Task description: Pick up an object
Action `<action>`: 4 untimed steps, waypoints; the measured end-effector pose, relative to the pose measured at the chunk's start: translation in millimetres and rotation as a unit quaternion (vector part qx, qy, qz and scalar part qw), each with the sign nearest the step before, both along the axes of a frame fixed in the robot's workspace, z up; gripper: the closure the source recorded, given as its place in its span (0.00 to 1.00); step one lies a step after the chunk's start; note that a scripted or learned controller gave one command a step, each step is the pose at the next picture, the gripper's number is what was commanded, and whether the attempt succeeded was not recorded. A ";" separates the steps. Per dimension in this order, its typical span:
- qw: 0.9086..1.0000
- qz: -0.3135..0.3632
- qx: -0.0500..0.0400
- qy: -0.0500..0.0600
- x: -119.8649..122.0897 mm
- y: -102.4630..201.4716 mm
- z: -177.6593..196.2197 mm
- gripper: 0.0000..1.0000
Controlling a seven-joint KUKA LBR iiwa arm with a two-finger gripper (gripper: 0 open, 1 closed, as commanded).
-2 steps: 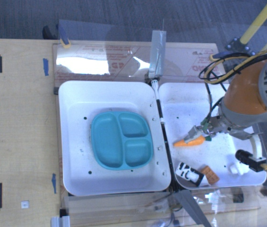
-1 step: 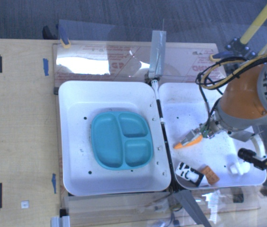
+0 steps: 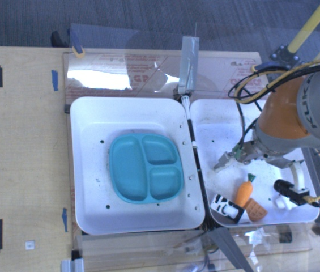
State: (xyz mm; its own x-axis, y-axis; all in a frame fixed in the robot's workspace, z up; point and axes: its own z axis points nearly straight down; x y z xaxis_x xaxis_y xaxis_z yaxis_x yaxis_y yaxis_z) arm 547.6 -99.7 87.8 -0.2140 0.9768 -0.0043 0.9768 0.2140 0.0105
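Closest to the camera, against the near wall of the right bin [image 3: 216, 123], lies a small black-and-white block [image 3: 225, 206]. A ridged brown piece [image 3: 255, 211] lies just beside it on the side my arm comes in from. A toy carrot [image 3: 243, 192] rests right behind that pair with its green tip pointing away from the camera. It touches or nearly touches the brown piece (I cannot tell which). These three make one tight cluster. A little farther back my gripper [image 3: 223, 162] hangs over a bare patch of the same bin's white floor. It is near the carrot but apart from it, and angled toward the wall that divides the two bins. I cannot tell whether it is apart or together, because its tip is small and blurred. Behind it my arm [image 3: 284, 118] rises toward the right, orange band and grey body, with cables looping over it. Across the divider, a teal plate [image 3: 145, 166] with three compartments lies flat in the middle of the left bin [image 3: 92, 129], well apart from everything in the right bin. Beyond both bins stands a clear panel [image 3: 120, 72] with a grey post [image 3: 188, 64] at its middle. The pale bench [image 3: 18, 152] spreads out to the left.
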 end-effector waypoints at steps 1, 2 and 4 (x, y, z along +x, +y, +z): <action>0.999 0.053 -0.001 0.002 -49.7 -22.8 0.1 0.00; 0.999 0.053 -0.002 -0.002 -46.7 -23.2 11.8 1.00; 0.999 0.036 0.000 0.001 -4.8 -39.8 132.3 1.00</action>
